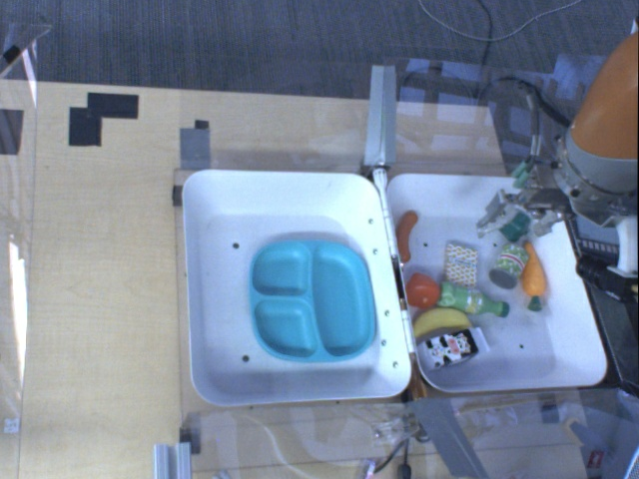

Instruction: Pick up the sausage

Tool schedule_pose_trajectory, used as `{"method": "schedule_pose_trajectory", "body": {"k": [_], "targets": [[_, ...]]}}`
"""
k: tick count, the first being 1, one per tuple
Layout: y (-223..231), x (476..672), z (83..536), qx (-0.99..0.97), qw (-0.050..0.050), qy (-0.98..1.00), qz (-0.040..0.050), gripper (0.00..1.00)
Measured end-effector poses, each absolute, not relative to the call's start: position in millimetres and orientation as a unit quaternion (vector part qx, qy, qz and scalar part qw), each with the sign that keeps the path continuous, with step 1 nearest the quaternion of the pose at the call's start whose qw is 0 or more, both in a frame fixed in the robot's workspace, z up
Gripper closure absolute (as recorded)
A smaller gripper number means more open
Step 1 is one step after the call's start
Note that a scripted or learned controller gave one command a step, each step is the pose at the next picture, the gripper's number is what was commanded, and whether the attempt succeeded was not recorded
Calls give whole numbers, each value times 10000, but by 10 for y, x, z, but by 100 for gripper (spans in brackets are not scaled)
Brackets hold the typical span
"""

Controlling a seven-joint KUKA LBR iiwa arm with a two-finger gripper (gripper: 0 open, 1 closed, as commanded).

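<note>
Sausage (pixel 406 235) lies by the right bin's (pixel 589 362) left wall (untouched).

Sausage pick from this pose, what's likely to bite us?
1. Long traverse: the gripper is near the right bin's far right side, while the sausage is at its left edge. The path probably crosses the can and packet.
2. The sausage lies close to the bin's left wall, so one jaw may hit the wall rather than straddle it.
3. The tomato sits just below the sausage; a low approach could nudge or grab it instead.
</note>
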State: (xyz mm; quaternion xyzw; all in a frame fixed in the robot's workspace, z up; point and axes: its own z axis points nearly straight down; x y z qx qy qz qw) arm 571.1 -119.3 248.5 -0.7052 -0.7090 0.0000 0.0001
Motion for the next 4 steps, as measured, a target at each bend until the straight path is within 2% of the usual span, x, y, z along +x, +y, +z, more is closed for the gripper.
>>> {"method": "schedule_pose_trajectory", "body": {"k": [1, 2, 3, 4], "targets": [[-819, 6669, 2565, -6722, -6, -7404, -4, 0], [-292, 6678, 1847, -6623, 2, -7492, 0, 0], [-639, 6225, 1834, -6661, -7, -7458, -6, 0], [-388, 6579, 1833, -6634, -8, -7482, -9, 0]]}}
